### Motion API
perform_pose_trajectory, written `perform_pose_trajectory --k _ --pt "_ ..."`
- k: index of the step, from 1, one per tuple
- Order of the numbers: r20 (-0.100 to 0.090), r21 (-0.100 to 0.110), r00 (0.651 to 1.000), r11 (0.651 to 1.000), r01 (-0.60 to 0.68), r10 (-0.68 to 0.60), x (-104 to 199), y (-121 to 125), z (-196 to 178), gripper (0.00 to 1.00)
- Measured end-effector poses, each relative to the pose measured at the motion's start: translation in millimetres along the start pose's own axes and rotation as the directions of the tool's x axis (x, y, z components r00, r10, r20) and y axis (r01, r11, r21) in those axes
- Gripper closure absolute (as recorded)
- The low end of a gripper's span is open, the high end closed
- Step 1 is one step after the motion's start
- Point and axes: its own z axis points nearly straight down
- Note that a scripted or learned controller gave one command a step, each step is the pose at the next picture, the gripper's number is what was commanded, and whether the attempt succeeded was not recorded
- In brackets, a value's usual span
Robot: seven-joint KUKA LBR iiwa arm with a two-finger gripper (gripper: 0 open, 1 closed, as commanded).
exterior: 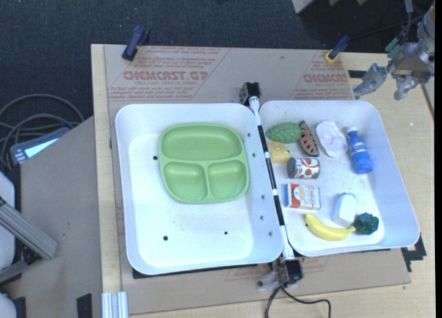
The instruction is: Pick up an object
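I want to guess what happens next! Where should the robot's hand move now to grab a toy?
Probably down and left, toward the right bin. The gripper hangs beyond the bin's far right corner, holding nothing, while every toy lies inside. The blue bottle lies nearest it, with some free space around it, so it looks like the easiest first target.

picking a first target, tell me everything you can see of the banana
The banana is yellow, smooth and looks like plastic, a small curved toy. It lies flat on the floor of the right bin, near its front wall, ends curling upward in the view. Its right tip meets the broccoli. The carton sits just behind it, whether touching I cannot tell. The end effector is far off, beyond the bin's back right corner.
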Motion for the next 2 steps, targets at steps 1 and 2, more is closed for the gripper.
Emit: perform_pose_trajectory --k 1,2 --pt "-0.001 0.003 1.0 1.0 0.0 0.0 -27.4 17.6 154.5 0.0" --pt "-0.016 0.007 1.0 1.0 0.005 -0.005 -20.1 15.8 194.3 0.0"
